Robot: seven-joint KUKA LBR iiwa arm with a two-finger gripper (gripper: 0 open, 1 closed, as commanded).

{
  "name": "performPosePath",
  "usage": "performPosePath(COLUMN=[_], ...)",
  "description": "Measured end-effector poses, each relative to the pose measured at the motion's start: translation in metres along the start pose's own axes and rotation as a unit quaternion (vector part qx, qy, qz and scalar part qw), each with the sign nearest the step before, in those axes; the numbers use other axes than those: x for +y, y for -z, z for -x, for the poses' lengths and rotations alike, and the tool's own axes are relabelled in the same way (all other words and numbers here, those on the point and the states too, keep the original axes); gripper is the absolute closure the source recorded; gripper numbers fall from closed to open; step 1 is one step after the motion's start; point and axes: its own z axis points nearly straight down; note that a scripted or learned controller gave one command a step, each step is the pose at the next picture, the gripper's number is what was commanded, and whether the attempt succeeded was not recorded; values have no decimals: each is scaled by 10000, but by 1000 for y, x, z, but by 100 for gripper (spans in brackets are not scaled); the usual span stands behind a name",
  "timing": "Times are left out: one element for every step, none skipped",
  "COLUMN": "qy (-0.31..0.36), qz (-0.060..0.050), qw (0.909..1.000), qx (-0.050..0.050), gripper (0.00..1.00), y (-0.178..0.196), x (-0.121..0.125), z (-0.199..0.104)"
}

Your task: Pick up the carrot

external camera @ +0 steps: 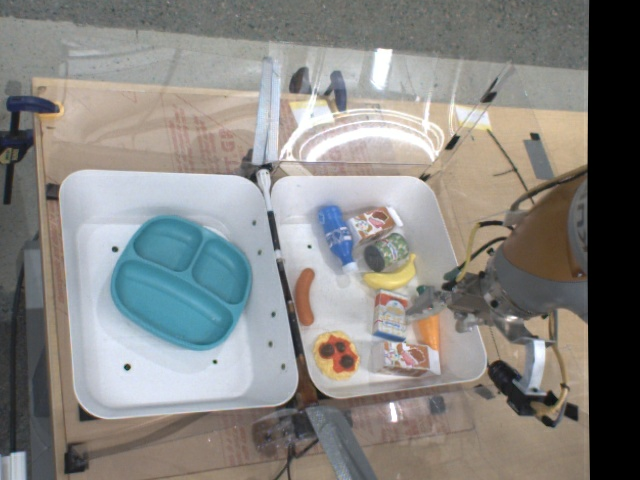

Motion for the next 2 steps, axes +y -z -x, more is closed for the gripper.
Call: performPosePath(qy=[1770,1894], qz=[100,127], qw=[9841,9818], qx=[-59,-38], gripper=[0,0], y=[-46,-46], x=[56,49], z=[-26,-12])
